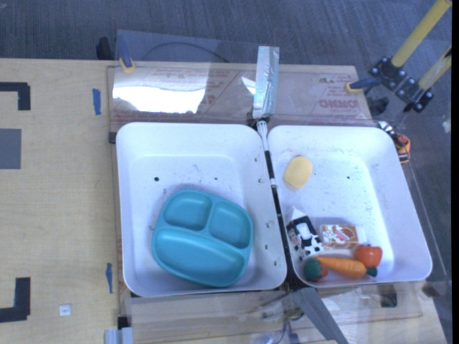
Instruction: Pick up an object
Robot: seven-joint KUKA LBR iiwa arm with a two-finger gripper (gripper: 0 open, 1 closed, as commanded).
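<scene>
The pale wooden table carries two shallow white plastic bins side by side. The left white bin holds a teal plastic divided plate, lying flat near its front. In the right white bin, a yellow rounded lemon-like toy sits near the dividing wall. An orange toy carrot lies along the front edge, a small printed snack packet just behind it, a black-and-white cow-patterned toy to its left, and a red toy tomato at its right end.
</scene>
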